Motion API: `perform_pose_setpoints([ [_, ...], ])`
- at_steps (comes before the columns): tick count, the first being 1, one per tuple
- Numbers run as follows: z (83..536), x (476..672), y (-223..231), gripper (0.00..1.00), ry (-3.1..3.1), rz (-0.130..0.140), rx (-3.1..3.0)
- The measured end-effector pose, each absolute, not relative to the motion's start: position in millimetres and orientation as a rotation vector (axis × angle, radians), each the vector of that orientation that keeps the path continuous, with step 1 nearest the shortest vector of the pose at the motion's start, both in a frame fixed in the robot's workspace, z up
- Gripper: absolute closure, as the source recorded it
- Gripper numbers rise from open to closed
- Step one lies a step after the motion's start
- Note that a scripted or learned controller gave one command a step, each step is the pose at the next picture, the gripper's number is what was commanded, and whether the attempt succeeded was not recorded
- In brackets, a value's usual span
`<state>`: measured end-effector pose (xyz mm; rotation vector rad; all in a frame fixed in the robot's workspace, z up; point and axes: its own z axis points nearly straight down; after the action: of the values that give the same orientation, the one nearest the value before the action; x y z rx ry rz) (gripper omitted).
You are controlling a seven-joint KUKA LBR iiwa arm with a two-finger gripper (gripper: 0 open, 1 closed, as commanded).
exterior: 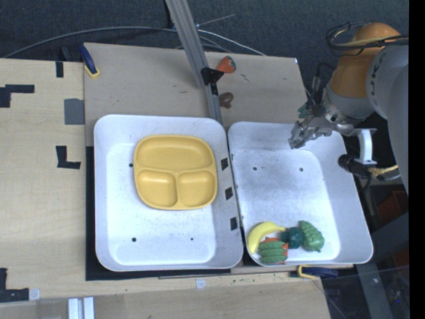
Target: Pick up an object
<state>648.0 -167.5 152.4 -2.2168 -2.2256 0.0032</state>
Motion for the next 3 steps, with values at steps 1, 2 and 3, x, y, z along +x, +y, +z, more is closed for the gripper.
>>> perform_pose_setpoints([
  [1, 215, 645.7, -170, 1.00, -2.227, -0.004, -2.223],
  [2, 204, 645.7, -170, 1.00, -2.223, 0.003, -2.219],
  [3, 201, 636.3, -114, 1.00, -2.226, 0.001, -2.213],
])
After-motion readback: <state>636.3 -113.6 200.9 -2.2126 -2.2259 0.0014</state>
